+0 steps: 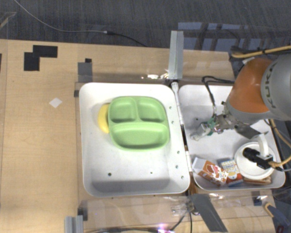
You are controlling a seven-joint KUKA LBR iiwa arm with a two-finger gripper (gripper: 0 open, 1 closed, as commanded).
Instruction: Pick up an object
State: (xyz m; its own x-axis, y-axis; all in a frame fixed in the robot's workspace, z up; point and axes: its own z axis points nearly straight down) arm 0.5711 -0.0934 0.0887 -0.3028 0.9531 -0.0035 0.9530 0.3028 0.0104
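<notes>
Reaching into the right bin, the gripper looks mid-approach; whether it is spread or closed I cannot tell. Next move: descend squarely onto the snack packets.

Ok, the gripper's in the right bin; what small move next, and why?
Probably slide the gripper toward the view's bottom edge, to above the small colourful packets. It seems to sit over bare floor of the right bin, with nothing beneath it to grasp, and the packets are the nearest loose things there.

Two bins, one green tray (three-sectioned)
</notes>
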